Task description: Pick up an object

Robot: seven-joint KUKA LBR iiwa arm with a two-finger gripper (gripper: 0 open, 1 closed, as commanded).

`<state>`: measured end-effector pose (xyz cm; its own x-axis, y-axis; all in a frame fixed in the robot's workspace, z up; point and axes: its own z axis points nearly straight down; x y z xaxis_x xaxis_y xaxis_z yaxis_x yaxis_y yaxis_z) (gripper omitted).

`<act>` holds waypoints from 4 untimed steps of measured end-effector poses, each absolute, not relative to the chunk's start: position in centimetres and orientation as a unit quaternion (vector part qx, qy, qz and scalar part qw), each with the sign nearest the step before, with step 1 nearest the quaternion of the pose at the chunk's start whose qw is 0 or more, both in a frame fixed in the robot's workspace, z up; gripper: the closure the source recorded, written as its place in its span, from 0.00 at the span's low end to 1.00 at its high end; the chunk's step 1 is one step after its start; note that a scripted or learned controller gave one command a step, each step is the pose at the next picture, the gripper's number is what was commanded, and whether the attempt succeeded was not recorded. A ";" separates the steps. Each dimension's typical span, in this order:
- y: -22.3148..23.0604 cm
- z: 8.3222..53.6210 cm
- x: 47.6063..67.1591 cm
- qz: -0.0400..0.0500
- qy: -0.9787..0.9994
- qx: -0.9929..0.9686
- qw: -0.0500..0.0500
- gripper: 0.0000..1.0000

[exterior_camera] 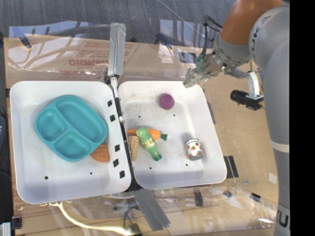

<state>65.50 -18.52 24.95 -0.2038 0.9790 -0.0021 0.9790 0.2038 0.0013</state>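
Jaws: I can't tell their state. Gripper over right bin's rim; descent risks striking it, missing purple ball.

The left bin holds a divided plate with a cookie tucked at its near right edge. In the right bin, a ball lies at the back, a bottle over a carrot toward the left, a cone beside them, and a jar to the right.

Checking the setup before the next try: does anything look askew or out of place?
Mostly tidy. The green bottle lies tipped over across the carrot in the right bin. In the left bin, the teal divided plate sits askew, partly covering an orange waffle-like piece.
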 end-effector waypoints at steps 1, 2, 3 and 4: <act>-21.0 30.6 65.8 0.001 0.762 0.647 0.002 1.00; -16.9 37.1 65.8 0.002 0.760 0.649 0.003 1.00; -19.4 35.4 65.7 -0.001 0.667 0.745 -0.001 1.00; -20.5 39.5 65.7 0.000 0.594 0.804 0.001 1.00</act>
